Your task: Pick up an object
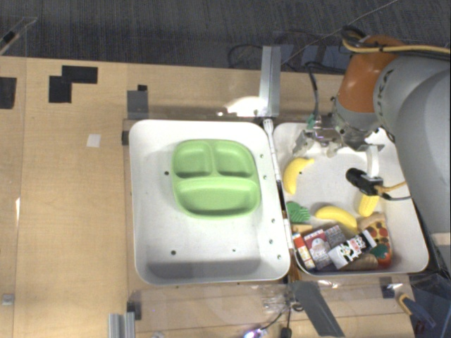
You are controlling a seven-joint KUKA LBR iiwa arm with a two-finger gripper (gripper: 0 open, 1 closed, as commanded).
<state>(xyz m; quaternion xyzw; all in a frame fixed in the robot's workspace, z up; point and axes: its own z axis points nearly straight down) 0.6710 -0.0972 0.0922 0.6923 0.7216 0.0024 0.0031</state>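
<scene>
The right bin [420,253] holds several objects. One yellow banana [296,173] lies near its left wall, a second banana [337,217] lies in the middle, and a third yellow piece [368,204] sits to the right. A small green item [297,212] and printed packages [331,248] crowd the front. My gripper [331,138] hangs over the back of this bin, under the orange band [363,76], just above and right of the first banana. Nothing is seen held in it. A black part [363,180] sits below the wrist.
The left bin [151,259] holds a green divided plate [213,176]. A metal post [270,76] stands behind the wall between the bins. Cables run along the back right. The grey arm body [423,132] covers the right bin's far right side.
</scene>
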